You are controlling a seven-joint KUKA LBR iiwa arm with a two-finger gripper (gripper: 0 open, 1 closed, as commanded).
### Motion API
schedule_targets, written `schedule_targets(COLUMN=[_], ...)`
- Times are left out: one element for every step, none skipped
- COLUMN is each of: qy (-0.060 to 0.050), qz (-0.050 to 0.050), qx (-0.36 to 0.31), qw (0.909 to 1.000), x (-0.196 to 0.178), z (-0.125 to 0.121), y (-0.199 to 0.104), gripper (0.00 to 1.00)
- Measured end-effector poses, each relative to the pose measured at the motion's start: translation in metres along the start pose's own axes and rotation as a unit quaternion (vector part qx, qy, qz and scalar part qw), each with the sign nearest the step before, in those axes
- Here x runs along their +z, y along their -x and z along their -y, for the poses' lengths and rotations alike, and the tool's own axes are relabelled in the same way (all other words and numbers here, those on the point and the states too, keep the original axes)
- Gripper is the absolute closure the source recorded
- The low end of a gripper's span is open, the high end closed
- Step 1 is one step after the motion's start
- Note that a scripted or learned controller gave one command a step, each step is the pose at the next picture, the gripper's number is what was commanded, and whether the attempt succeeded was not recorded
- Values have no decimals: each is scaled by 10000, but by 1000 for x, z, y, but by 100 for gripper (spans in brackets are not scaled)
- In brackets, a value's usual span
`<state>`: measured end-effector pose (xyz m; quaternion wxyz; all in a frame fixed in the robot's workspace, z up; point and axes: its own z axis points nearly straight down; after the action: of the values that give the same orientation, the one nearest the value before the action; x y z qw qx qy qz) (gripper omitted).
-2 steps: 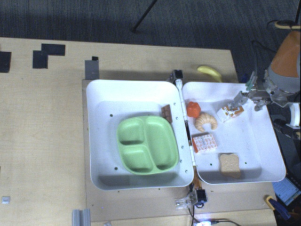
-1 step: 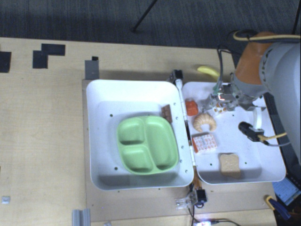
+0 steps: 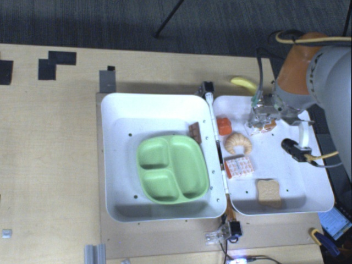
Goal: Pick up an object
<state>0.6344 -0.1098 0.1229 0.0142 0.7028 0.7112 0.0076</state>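
- My gripper [image 3: 260,118] is low over the far part of the right bin [image 3: 311,183], near its far wall; my arm [image 3: 324,76] comes in from the right.
- Gripper state: cannot tell from this angle whether it is wide or narrow. Nothing is seen held.
- Small orange-and-white item [image 3: 268,126]: on the bin floor right at the gripper's tip, on its near right side, partly hidden by it. I cannot tell whether they touch.
- Orange block [image 3: 224,126]: same bin, to the left of the gripper, close to the wall shared by both bins.
- Croissant [image 3: 238,143]: just in front of the orange block, apart from the gripper.
- Red-and-white patterned packet [image 3: 239,166]: just in front of the croissant.
- Slice of bread [image 3: 268,191]: near the front wall, well apart from the gripper.
- Banana [image 3: 243,83]: outside the bin, on the bench just beyond its far rim.
- Left bin [image 3: 118,147]: holds a green divided plate [image 3: 171,168], three compartments, lying flat.
- Small brown block [image 3: 194,130]: by the plate's far right corner, near the shared wall.
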Motion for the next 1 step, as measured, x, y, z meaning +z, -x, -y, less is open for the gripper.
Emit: schedule_targets(qy=[-8], qz=[-1], qx=[-3], qw=[10000], x=[1], z=[0], y=[0], gripper=[0])
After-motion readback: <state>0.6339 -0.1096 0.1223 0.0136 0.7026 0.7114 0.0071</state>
